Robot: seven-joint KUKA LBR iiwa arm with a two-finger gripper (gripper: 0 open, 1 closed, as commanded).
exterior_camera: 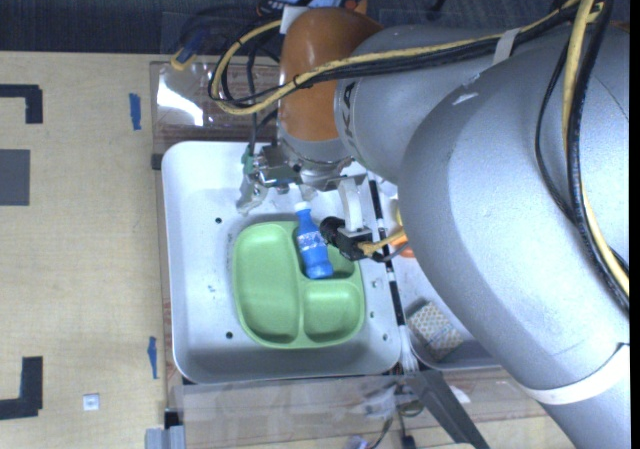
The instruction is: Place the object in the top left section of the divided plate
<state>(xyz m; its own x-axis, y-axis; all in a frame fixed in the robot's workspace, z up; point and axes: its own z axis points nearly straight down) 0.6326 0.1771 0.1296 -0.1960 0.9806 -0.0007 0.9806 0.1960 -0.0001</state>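
Camera view: the left white bin (pixel 190 267) sits on the pale wooden desk (pixel 80 237) and contains a green divided plate (pixel 265 287). The plate lies flat in the lower middle of that bin. Raised ridges split it into one long section on the view's left and two smaller sections on the view's right.

Blue bottle (pixel 314 249): it has a white cap and lies on its side on the plate. The cap points toward the far edge of the bin. The body rests in the upper right section as seen, close along the ridge that borders the long section. It lies apart from the end effector.

End effector (pixel 258 182): it hangs over the bare floor of the bin, just beyond the plate's far rim and to the view's left of the bottle's cap. Nothing is seen held in it. Whether it is wide or narrow cannot be told from this angle.

The grey arm (pixel 480 187) covers most of the right bin; a small speckled object (pixel 434 323) shows there, beneath the arm.

Two strips of blue tape (pixel 135 111) mark the desk beside the left bin.
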